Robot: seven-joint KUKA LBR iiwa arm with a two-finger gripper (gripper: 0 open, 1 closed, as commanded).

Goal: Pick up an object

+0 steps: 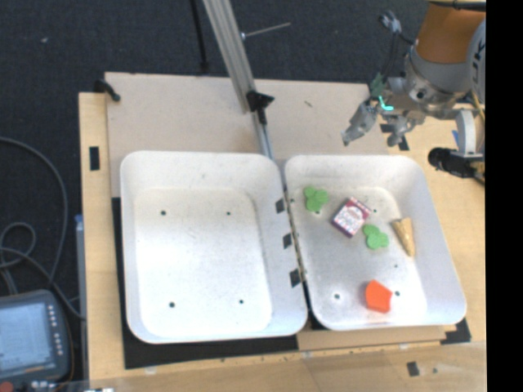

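The right bin (425, 186) holds several small objects: a green piece (315, 198) near its left wall, a purple and white box (350, 216) in the middle, a second green piece (376, 238) beside it, a tan cone (404, 234) to the right and an orange block (377, 296) near the front. My gripper (377, 127) hangs above the bin's far rim, well clear of all of them, with nothing between its fingers (358, 129), which are spread apart.
The left bin (139, 178) sits beside the right one. A slanted metal post (233, 55) rises from between the bins at the back. A black cable (33, 211) and a pendant screen (29, 337) lie off the bench at left.
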